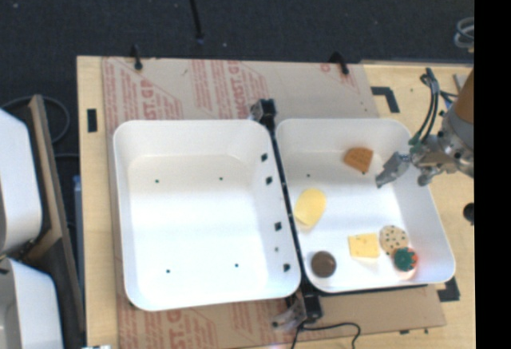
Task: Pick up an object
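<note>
Several small objects lie in the right bin [415, 204]. They are a brown bread-like piece [359, 158], a pale yellow oval [310, 207], a dark brown disc [322, 263], a yellow cheese-like square [364, 246], a speckled cookie [392, 238] and a green and red ball [405, 259]. My gripper [406, 173] hovers over the bin's right side, just right of the bread-like piece and apart from it. It is open, with nothing between its fingers.
The left bin [128, 180] sits beside the right one, and a black divider with clips [277, 180] runs between them. Both rest on a cardboard sheet [200, 88] on the bench. Cables [435, 104] hang near the wrist at the right.
</note>
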`<state>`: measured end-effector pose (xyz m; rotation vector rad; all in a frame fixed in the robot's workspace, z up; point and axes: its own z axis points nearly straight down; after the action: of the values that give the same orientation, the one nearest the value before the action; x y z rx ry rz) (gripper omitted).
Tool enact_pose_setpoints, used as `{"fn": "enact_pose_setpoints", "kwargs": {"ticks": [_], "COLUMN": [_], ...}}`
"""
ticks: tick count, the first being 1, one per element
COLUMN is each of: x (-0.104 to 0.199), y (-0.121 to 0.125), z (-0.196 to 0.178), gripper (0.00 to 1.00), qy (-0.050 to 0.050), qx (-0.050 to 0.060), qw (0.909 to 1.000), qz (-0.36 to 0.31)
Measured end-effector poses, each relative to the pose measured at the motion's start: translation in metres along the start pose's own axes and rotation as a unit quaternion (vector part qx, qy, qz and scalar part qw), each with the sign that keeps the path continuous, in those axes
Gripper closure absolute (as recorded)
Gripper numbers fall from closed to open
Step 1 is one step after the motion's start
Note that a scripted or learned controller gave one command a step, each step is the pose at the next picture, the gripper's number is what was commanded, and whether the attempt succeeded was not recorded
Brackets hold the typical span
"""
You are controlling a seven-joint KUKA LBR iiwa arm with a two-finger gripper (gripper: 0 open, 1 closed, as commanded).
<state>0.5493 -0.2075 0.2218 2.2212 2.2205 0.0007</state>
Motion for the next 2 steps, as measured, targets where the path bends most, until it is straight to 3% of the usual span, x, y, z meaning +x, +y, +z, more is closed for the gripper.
{"fn": "enact_pose_setpoints", "kwargs": {"ticks": [1, 2], "x": [0.043, 0.118], "y": [-0.051, -0.057], "z": [0.126, -0.051], "gripper": [0.0, 0.0], "qy": [0.002, 0.0], "qx": [0.005, -0.007], "qw": [1.0, 1.0], "qz": [0.0, -0.004]}}
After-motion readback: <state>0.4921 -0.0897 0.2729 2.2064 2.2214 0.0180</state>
